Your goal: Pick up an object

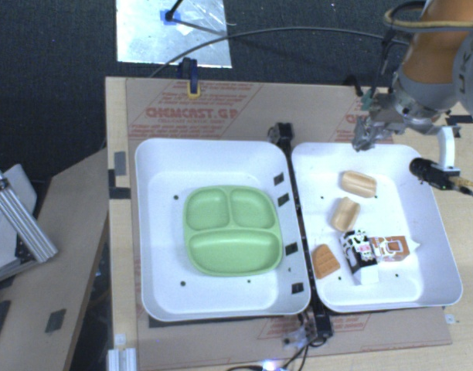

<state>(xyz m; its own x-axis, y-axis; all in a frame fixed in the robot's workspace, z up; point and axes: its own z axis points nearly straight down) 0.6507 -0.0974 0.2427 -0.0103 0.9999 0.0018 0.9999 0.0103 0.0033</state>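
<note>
I see a dark carpet floor [51, 68] around the wooden bench [221, 107], with a shiny metal sheet [171, 22] behind.

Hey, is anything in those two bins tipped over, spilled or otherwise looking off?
Nothing looks spilled or broken. The small milk carton lies on its side in the right bin, against a flat printed packet. The green divided plate sits flat in the left bin, slightly turned.
</note>
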